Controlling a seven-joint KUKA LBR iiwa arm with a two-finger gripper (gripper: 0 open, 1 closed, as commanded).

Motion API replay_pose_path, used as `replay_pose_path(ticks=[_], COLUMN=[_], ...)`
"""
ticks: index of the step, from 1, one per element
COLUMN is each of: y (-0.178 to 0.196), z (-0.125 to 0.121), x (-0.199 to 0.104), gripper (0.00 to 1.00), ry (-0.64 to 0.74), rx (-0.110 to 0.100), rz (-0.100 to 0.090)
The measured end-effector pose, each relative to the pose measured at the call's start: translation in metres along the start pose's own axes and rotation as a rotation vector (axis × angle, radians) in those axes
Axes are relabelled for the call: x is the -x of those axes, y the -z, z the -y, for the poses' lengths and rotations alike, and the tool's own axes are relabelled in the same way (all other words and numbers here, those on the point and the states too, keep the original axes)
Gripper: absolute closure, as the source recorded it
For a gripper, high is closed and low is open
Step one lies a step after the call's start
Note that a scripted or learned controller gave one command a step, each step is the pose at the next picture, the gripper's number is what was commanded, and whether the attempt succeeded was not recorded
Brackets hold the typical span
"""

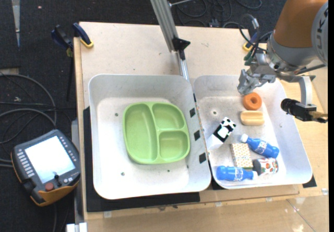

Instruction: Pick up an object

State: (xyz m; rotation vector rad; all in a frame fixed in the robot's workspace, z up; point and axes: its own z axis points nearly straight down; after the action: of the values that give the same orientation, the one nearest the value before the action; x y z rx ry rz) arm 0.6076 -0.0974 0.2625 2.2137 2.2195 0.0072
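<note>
Orange ring [252,101] near right bin's [297,145] far edge, gripper [247,88] just beside it, grip state unclear, green tray [156,132] mid left bin [104,121]

In the right bin [292,131] lie an orange ring [252,101], a tan bun-like block [252,117] just below it, a black-and-white toy [225,129], two blue bottles [261,147] [234,173], a speckled box [241,154] and a small red-and-white can [266,165].
</note>
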Motion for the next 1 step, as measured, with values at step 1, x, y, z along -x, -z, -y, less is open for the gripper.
replay_pose_path(ticks=[1], y=[-0.0140], z=[0.0049], x=[-0.0590], gripper=[1.00], ry=[0.006], rx=[-0.009], rz=[-0.003])
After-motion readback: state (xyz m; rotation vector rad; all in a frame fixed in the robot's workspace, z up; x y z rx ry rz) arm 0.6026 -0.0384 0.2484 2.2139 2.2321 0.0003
